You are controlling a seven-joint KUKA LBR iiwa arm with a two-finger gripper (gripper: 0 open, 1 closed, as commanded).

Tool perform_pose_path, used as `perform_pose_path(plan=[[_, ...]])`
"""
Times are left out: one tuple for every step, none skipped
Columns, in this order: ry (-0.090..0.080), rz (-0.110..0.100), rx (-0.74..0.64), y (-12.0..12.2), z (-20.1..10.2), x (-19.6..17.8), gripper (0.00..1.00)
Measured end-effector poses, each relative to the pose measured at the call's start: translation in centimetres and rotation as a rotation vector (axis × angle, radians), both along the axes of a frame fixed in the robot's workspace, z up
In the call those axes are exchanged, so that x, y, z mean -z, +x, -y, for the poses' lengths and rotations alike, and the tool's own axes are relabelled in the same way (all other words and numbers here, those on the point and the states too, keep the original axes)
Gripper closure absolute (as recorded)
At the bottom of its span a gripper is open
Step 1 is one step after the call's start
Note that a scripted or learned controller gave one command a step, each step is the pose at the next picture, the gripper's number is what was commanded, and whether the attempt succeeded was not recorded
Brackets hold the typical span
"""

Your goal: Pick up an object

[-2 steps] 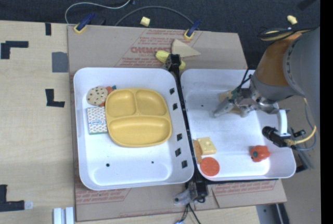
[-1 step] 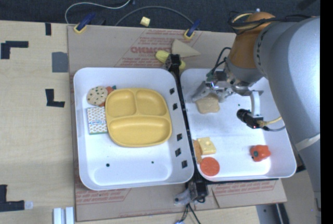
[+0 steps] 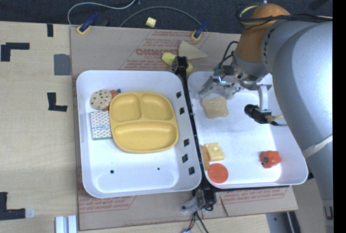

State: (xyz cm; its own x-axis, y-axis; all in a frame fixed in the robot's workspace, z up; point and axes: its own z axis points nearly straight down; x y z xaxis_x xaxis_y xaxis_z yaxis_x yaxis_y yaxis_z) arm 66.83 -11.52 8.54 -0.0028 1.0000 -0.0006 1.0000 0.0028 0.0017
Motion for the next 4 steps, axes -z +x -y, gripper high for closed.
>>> perform_pose_path(plan=[[-0.002,0.002,0.002,-3.7,-1.2,-0.1,0.0],[0.001,0.0,0.001,-1.6,-0.1,0.0,0.0],[-0.003,0.002,0.001,-2.0,-0.8,-0.1,0.0],[-0.002,0.001,0.001,-1.9,-0.8,-1.1,1.0]])
